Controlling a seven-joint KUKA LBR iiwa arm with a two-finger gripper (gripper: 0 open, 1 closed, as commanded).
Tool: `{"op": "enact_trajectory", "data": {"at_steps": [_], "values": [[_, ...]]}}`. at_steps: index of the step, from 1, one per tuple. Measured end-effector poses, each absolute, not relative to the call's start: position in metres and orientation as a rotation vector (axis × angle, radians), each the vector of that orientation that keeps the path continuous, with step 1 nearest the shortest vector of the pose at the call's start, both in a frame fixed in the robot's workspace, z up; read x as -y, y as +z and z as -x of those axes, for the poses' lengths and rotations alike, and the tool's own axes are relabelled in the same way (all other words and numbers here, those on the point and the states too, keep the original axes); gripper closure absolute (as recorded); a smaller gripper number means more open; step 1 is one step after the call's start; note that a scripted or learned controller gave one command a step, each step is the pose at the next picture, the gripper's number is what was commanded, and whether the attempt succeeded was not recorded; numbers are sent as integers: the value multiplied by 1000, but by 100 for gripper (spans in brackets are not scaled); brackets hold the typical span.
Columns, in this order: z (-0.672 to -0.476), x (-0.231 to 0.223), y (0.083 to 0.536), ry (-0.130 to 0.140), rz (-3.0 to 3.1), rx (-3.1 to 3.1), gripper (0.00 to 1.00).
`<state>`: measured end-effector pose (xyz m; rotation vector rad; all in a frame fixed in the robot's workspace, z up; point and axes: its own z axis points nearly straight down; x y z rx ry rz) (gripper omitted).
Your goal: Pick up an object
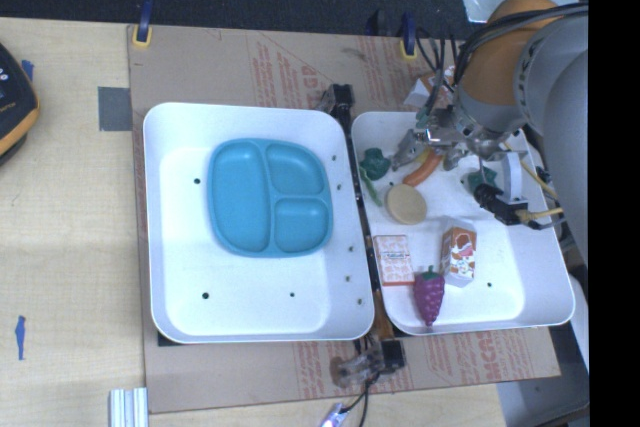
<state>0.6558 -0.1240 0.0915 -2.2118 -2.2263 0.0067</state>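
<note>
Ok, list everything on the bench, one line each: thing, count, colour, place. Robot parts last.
bins: two, white, side by side on the brown board.
tray: one, blue, three compartments, in the left bin.
disc: one, tan, round, upper middle of the right bin.
sausage: one, orange-red, just above the disc, by the gripper.
green toy: one, dark green, right bin's upper left.
card: one, white with red print, right bin's left side.
carton: one, red and white, right bin's middle.
grapes: one, purple, right bin's front edge.
device: one, black and yellow, bench's left edge.
arm: one, grey with orange band, over the right bin.
gripper: one, above the sausage.
</note>
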Motion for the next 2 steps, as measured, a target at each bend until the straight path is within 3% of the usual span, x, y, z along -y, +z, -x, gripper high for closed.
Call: {"op": "enact_trajectory", "data": {"at_steps": [1, 2], "values": [[-656, 124, 102, 7, 2209, 2229, 100], [-613, 66, 193, 1, 2214, 2225, 100]]}}
